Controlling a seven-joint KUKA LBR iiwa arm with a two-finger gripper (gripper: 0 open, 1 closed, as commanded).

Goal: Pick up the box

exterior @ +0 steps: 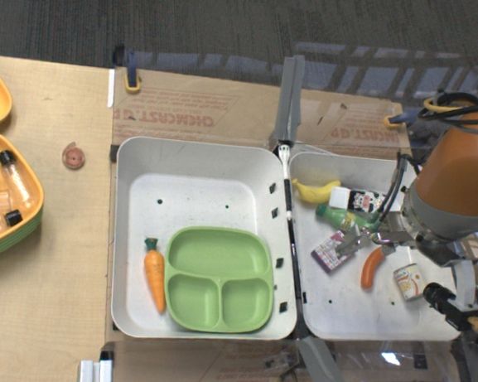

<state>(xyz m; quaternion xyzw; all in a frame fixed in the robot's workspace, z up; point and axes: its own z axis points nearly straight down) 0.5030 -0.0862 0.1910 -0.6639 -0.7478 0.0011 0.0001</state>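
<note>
Small flat purple-and-white cardboard box (328, 254) is seen lying on the floor of the right white bin (377, 323), tilted diagonally. It is placed just below the green bottle (342, 217), left of the orange-red pepper (370, 268). Metal gripper fingers overlap its upper right corner.

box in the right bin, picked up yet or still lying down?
Lying flat. The box rests on the right bin floor, with the claw at its upper right edge.

Even, bright overhead light fills the scene, and the two white bins (135, 243) look almost washed out. Shadows are soft and short, pooling under the green tray (219, 280) and carrot (156, 277). Focus is fair at centre. The arm (456, 176) at right is slightly blurred, and detail is grainy throughout.
</note>
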